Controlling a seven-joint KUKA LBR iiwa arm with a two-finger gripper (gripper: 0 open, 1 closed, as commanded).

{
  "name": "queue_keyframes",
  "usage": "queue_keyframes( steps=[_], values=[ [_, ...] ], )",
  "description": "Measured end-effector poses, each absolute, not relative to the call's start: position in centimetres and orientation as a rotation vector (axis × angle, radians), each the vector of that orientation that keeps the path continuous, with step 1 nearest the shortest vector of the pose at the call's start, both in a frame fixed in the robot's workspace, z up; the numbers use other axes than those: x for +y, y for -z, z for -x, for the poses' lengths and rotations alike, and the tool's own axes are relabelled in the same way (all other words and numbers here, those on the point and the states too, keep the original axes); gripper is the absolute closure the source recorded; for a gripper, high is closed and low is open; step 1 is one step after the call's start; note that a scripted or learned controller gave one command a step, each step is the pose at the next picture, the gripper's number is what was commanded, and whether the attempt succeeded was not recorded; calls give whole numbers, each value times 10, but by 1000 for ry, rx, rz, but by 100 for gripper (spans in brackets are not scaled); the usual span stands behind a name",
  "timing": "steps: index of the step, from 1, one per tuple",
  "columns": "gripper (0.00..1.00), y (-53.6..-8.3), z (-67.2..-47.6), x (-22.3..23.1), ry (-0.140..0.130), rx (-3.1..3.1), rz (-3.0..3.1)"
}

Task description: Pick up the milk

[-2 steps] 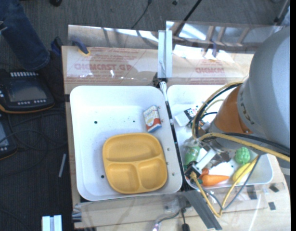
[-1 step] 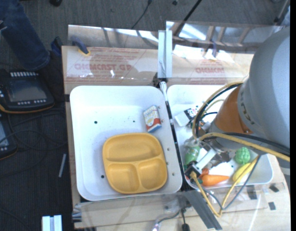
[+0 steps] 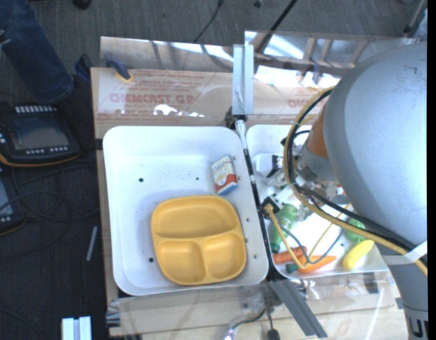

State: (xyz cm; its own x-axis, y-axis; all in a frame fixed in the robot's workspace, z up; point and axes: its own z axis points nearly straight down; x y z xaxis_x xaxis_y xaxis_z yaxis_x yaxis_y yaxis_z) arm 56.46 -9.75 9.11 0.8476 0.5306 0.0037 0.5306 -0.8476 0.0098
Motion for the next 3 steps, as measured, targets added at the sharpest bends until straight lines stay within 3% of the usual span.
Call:
queue_keyframes(
  steps=[1,2,3],
  values=[
    [0,-140,-482,-187,10,512,-3100],
    [0,-92,-488,-119,-23,310,-3112],
    [0,-188,-548,-180,7,314,-3124]
  ],
)
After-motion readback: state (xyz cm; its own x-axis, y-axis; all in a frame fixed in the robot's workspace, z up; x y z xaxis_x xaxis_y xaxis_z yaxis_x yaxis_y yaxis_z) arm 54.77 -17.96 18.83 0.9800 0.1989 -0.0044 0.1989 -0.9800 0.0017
